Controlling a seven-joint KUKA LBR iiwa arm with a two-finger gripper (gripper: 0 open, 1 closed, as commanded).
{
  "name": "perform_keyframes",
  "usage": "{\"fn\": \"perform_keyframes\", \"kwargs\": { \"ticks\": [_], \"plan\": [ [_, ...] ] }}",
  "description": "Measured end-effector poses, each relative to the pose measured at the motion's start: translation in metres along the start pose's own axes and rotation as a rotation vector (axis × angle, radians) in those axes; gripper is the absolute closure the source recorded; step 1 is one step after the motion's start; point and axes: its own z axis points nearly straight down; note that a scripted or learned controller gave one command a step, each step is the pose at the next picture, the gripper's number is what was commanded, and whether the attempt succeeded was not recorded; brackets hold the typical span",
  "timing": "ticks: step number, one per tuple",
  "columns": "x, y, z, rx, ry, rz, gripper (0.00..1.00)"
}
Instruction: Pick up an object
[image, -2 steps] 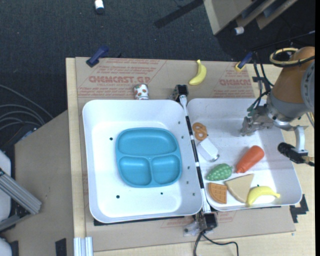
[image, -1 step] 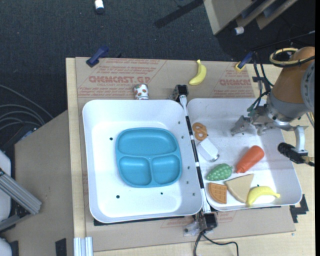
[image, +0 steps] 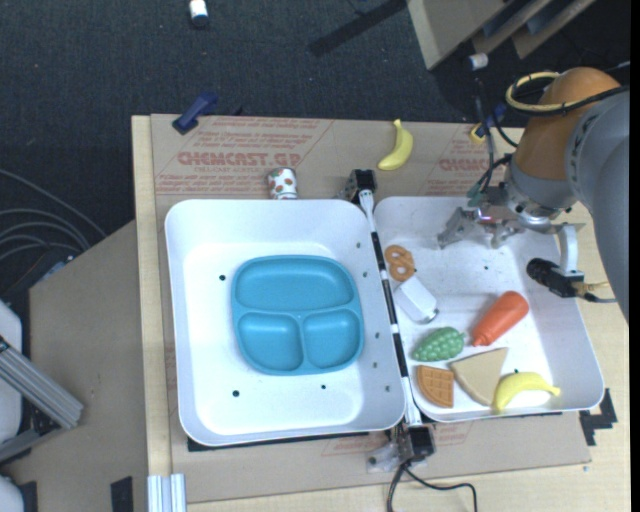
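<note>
- While no one object is singled out, the pickable items sit in the right bin (image: 575, 345): pretzel (image: 400, 262), white piece (image: 415, 298), carrot (image: 499, 317), green pod (image: 439, 345), waffle (image: 435, 385), tan wedge (image: 478, 375), banana (image: 524, 388).
- Most crowd the bin's near end; the tan wedge touches the waffle and the banana; the pretzel and white piece lie by the left wall.
- Gripper (image: 482, 226) sits over the far end of the right bin, fingers spread apart, nothing between them.
- Gripper is well apart from the carrot and the near cluster; the pretzel is nearest to it.
- Grey arm (image: 590, 150) with an orange band (image: 560, 125) comes in from the right.
- Left bin (image: 195, 300) holds a blue divided tray (image: 297, 313) in the middle.
- On the bench (image: 240, 155) behind the bins: a second banana (image: 397, 148), a small spotted cup (image: 283, 182), a blue clip (image: 194, 113) at the far left corner.
</note>
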Motion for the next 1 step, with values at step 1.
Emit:
{"fn": "perform_keyframes", "kwargs": {
  "ticks": [1],
  "plan": [
    [-0.0003, 0.0007, -0.0108, -0.002, -0.002, -0.001, 1.0]
  ]
}}
